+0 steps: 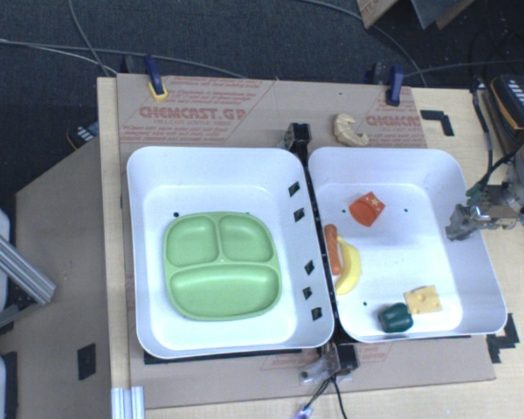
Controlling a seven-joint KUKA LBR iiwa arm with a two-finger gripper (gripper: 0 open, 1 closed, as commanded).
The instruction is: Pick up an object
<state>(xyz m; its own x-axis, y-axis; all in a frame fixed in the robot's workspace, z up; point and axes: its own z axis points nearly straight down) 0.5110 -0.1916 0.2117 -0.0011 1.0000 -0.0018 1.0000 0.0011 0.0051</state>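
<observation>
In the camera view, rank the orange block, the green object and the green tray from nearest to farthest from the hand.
From the hand at the right bin's right edge:
1. Orange block, upper middle of the right bin.
2. Green object, at that bin's front, beside the yellow block.
3. Green tray, in the left bin.

A divided tray (pixel 221 265) lies in the left bin (pixel 144 234); small objects (pixel 367 209) lie in the right bin (pixel 445 182).
</observation>
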